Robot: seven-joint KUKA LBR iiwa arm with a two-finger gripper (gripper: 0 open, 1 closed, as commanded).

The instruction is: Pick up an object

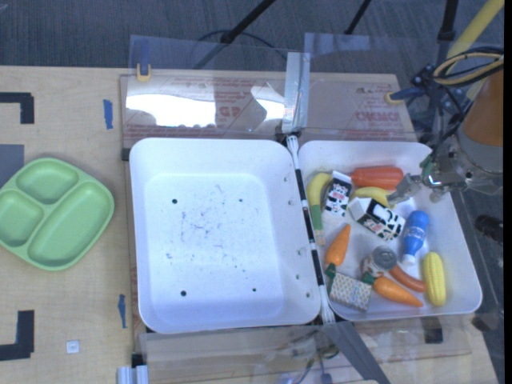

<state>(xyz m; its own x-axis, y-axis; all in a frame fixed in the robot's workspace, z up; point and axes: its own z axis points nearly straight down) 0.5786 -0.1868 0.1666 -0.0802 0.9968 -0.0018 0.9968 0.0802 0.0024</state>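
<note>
counter [72, 102]: light wood, dark carpet behind, tripod legs at far edge
left bin [152, 166]: white, bare apart from faint scuffs and a few dots
right bin [464, 294]: white, holds all the pickable stuff
green tray [52, 213]: three compartments, sits on counter well left of both bins
contents, far side: red pepper [378, 176], banana [318, 190], two cow-print cartons [339, 194] [378, 218]
contents, middle: blue bottle [414, 234], small carrot [338, 246], metal can [384, 258]
contents, near side: corn cob [434, 278], big carrot [397, 291], speckled block [350, 291]
arm: comes in from right, wrist over the bin's far-right corner
tool [412, 184]: low over far-right part of right bin, just right of the pepper, tip near the carton
tool state: can't tell, too small and blurred to read spread or closed
held: nothing visibly between the tips
progress: nothing picked yet, every item lying in the right bin
left to do: commit to one item, close on it, lift clear
likely target: pepper or nearest carton, judging by tool position only
</note>
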